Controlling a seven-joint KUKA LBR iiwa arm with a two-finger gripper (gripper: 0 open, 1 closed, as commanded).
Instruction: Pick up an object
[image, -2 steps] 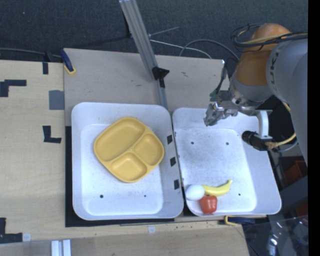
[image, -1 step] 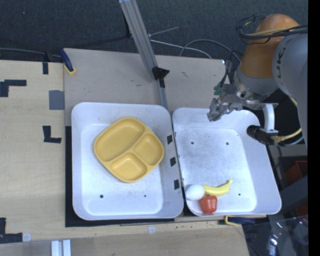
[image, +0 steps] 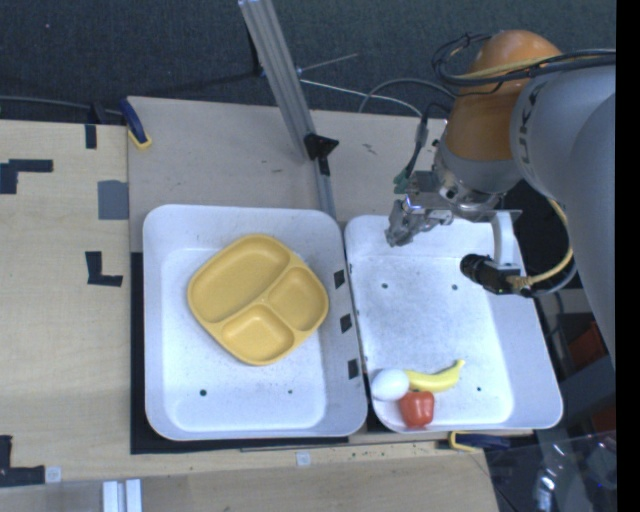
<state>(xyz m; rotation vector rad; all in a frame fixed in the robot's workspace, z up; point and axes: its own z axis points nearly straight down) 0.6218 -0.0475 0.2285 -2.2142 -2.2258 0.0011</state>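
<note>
Three small things crowd the near edge of my right bin (image: 520, 330): a white egg (image: 390, 384), a banana (image: 437, 377) and a red pepper (image: 417, 408), all touching or nearly so. I see the gripper (image: 402, 228) above that bin's far-left corner, well apart from them, over bare floor; I cannot tell its jaws' state. Left bin (image: 165, 300) holds a yellow divided plate (image: 257, 298), centred.

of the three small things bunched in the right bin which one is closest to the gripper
The yellow banana. It lies highest in that corner cluster, on the side facing the gripper, while the white egg sits left of it and the red pepper lies below, nearest the bin's front edge.
</note>
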